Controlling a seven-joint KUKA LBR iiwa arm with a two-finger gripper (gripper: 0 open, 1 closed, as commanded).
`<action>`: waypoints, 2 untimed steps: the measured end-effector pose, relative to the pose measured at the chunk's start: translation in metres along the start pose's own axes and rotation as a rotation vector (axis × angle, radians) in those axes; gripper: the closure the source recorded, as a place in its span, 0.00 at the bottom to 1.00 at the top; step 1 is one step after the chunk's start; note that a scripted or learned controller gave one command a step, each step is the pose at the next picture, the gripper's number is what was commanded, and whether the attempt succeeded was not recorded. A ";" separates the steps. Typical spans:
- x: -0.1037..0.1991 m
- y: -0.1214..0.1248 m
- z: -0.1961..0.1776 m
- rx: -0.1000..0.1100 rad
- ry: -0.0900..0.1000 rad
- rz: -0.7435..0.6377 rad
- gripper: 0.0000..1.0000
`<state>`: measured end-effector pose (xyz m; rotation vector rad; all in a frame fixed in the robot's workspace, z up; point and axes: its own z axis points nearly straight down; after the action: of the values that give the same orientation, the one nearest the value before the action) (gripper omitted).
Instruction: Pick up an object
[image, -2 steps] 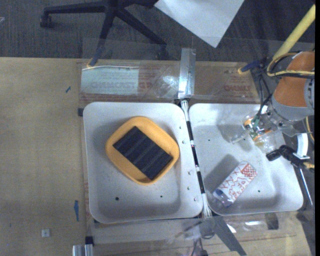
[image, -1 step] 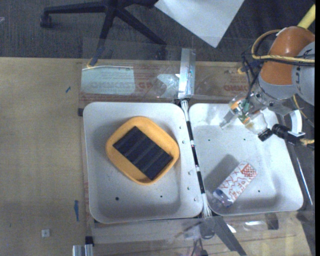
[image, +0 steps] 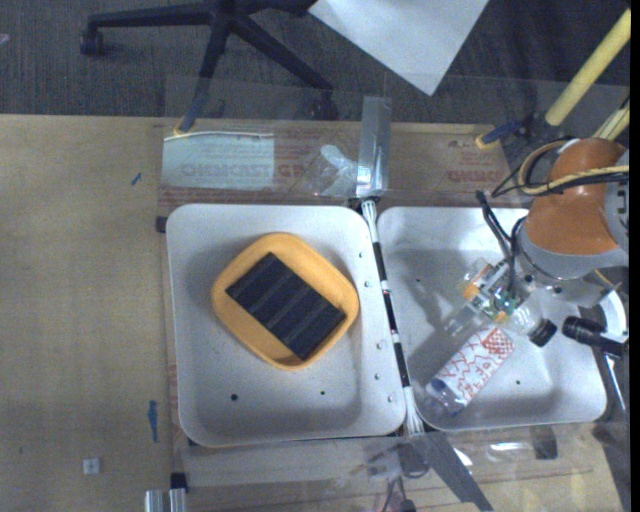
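- Wooden surface (image: 70, 300) carries two shallow white bins side by side, with a dark carpet and chair legs beyond the far edge.
- Left bin (image: 200, 400) holds a yellow-rimmed block with a dark ribbed top (image: 285, 300), lying flat and tilted on the diagonal.
- Right bin (image: 570, 395) holds a clear plastic bottle with a red-patterned label (image: 472, 365), lying on its side (cap end seemingly toward the near-left corner).
- The arm's gripper (image: 495, 295) sits low over the bottle's upper end, touching or just above it; whether the jaws are wide or narrow cannot be told.
- Judged step: reaching for the bottle, grasp not yet confirmed.
- Next move likely calls for the jaws to straddle the bottle across its width, close firmly, then lift straight up.
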<state>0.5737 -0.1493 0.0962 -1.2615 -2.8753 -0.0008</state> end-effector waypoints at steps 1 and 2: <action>-0.044 0.001 0.009 -0.005 -0.007 0.199 0.00; -0.046 0.001 -0.002 -0.009 -0.011 0.201 1.00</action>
<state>0.6054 -0.1820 0.0977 -1.5503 -2.7458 -0.0068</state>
